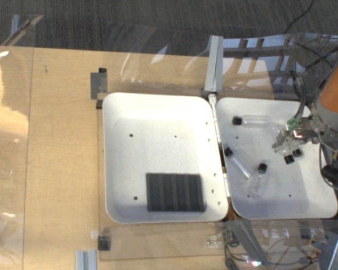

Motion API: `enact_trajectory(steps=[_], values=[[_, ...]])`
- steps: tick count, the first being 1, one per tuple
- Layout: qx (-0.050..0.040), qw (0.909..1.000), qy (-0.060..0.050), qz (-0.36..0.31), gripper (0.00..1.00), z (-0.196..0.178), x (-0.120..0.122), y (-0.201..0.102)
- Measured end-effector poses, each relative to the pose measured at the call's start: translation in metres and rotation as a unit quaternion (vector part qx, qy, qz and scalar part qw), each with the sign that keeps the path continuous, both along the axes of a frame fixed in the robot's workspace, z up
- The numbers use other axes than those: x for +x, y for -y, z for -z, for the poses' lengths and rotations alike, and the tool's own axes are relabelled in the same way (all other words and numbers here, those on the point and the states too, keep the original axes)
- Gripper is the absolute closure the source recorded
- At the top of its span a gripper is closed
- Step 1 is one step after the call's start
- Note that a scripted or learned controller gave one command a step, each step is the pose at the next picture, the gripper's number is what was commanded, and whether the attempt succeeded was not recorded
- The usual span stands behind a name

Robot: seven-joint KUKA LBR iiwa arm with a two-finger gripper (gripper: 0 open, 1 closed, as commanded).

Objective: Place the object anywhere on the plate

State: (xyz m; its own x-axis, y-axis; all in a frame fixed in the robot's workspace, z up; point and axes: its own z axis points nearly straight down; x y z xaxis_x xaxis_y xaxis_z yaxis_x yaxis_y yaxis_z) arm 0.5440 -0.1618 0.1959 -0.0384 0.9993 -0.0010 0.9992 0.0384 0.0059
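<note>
A dark ribbed plate [175, 192] lies flat in the left bin [124, 117], near its front edge. Clear vials with black caps lie in the right bin [327, 207]: one at the back [249, 120], one near the left wall [237, 162], one toward the front [258, 180]. My gripper [288, 141] hangs low over the right side of the right bin. A clear vial-like piece [281, 143] and a small black cap [289, 158] sit right at its tip; whether it holds them is unclear.
A metal divider post [214, 66] stands behind the gap between the bins. Cables [332, 173] trail along the right bin's right edge. The wooden bench [45, 151] extends to the left.
</note>
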Motion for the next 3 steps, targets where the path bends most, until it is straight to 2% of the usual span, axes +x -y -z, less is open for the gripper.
enact_trajectory(steps=[1, 2, 3], values=[[-0.0007, 0.9941, 0.000, -0.109, 1.00, 0.000, 0.050, -0.051], [-0.0003, 0.9899, 0.000, -0.142, 1.00, 0.011, 0.096, -0.128], [0.0007, 1.0000, 0.000, -0.004, 1.00, 0.010, 0.113, -0.225]])
